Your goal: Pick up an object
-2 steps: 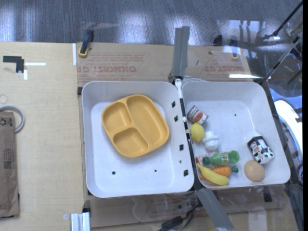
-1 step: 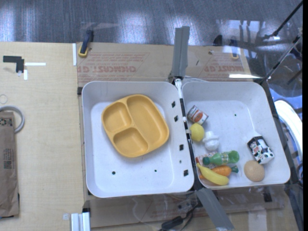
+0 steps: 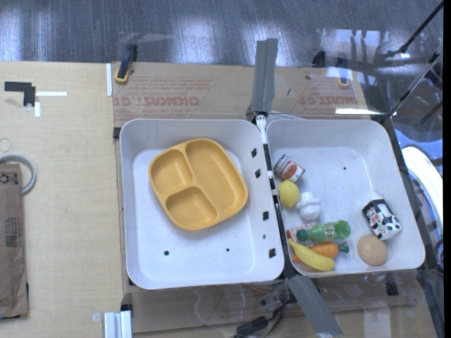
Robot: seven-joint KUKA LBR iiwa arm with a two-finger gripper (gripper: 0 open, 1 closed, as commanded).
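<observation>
the pincer's state could not be told. the egg (image 3: 372, 251) lay in the right bin (image 3: 331, 136), near the milk carton (image 3: 381, 219); probably light, smooth, slippery, best pinched across its middle.

Divided plate (image 3: 199, 184) in left bin (image 3: 134, 210); banana (image 3: 312, 257), egg (image 3: 372, 251), carton (image 3: 381, 219) in right bin (image 3: 352, 136).

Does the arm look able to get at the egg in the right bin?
Probably yes. The egg lies apart from the others near the right bin's front right corner, open from above, though the wall is close.
</observation>
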